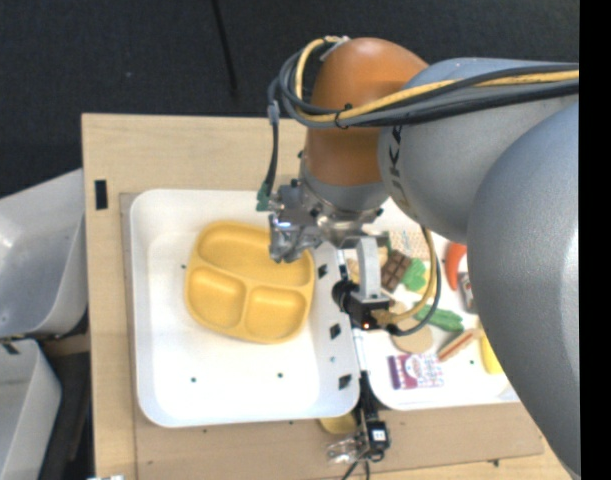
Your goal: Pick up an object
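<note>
Yellow divided plate [247, 283], flat, cavities up

A robot lab: wooden bench [110, 158], white bins [165, 368], cabled arm [485, 118].

A: Big smooth grey arm [505, 168] here, and look at that rounded orange band [360, 98] above the wrist!

B: Yes, with a yellow cable [455, 83] and black cables looping over it, and a grey metal hand [285, 238] fitted underneath.
</note>
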Available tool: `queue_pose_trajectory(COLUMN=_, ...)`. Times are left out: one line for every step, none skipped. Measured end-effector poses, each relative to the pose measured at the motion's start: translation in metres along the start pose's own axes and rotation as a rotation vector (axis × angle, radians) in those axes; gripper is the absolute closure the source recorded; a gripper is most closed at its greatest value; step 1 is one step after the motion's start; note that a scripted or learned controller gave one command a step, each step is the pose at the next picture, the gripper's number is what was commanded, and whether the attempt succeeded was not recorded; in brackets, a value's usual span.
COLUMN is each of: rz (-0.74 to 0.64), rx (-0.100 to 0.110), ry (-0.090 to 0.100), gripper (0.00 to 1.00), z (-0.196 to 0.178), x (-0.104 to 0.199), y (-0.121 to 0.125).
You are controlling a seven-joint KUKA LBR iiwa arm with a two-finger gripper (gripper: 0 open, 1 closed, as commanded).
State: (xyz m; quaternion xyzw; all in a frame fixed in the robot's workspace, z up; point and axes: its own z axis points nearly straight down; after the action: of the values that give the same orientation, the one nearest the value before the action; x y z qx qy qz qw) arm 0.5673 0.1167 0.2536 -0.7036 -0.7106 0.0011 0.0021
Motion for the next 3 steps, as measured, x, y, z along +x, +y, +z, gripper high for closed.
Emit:
queue_pose_trajectory(rz=-0.004, rx=-0.002, ry=0.001, gripper=1.0, z=-0.04, x=0.092, y=-0.018)
queue_pose_trajectory(rz=-0.001, rx=0.008, ry=-0.007, gripper=1.0, z=-0.044, x=0.086, y=-0.016)
queue_pose_trajectory(rz=0.006, rx=0.009, ry=-0.008, gripper=1.0, z=-0.083, x=0.093, y=-0.036)
